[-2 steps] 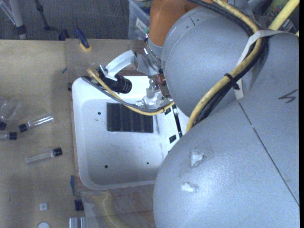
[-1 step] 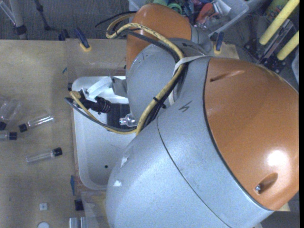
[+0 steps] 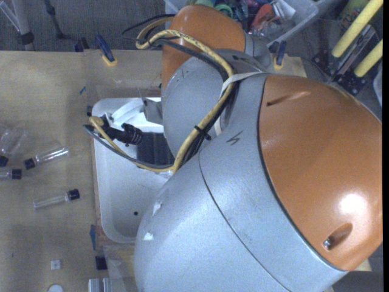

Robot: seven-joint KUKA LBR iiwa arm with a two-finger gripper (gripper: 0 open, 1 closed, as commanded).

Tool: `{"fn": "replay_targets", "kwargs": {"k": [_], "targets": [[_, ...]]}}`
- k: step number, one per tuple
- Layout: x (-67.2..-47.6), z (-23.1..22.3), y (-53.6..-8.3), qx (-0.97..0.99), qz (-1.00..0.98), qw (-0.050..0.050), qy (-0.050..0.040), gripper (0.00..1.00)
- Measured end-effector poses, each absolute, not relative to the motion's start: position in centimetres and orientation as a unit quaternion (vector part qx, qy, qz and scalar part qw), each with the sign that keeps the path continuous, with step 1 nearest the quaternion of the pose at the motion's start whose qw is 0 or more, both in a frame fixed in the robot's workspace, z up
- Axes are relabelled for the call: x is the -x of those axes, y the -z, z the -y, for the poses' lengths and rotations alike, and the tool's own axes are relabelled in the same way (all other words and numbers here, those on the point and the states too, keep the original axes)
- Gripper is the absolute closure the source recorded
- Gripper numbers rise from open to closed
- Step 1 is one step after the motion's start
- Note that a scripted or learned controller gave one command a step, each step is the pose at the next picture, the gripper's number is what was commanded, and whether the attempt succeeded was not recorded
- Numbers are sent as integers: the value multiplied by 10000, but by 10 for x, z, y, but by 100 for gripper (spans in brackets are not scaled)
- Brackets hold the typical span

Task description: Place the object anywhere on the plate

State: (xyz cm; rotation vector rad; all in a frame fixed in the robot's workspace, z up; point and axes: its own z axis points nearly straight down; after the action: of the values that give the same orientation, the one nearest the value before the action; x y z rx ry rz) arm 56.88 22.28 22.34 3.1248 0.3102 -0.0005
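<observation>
My grey and orange arm fills the middle and right of the camera view and covers most of both bins. Its wrist end reaches down into the left white bin, trailing a yellow and black cable bundle. A dark block at the wrist, low inside that bin, looks like the gripper body. The bin's near left floor and rim are bare white. The arm hides whatever lies under it, including the rest of the bin floors.
Several clear vials with black caps lie on the wooden bench left of the bin. A blue clamp stands at the bench's back edge. Behind it sits a clear tub of colourful items, with yellow foam tubes at far right.
</observation>
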Motion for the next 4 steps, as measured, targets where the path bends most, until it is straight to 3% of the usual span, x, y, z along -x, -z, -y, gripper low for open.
{"fn": "replay_targets", "kwargs": {"k": [1, 2, 3, 4], "targets": [[-570, -222, -233, -9952, -976, 12, -5, 100], [-478, -202, -213, -9949, -1007, 2, 29, 100], [-478, -113, -219, -9882, -1532, -5, 38, 100], [-541, -211, -166, -9943, -1062, 5, -1, 100]]}}
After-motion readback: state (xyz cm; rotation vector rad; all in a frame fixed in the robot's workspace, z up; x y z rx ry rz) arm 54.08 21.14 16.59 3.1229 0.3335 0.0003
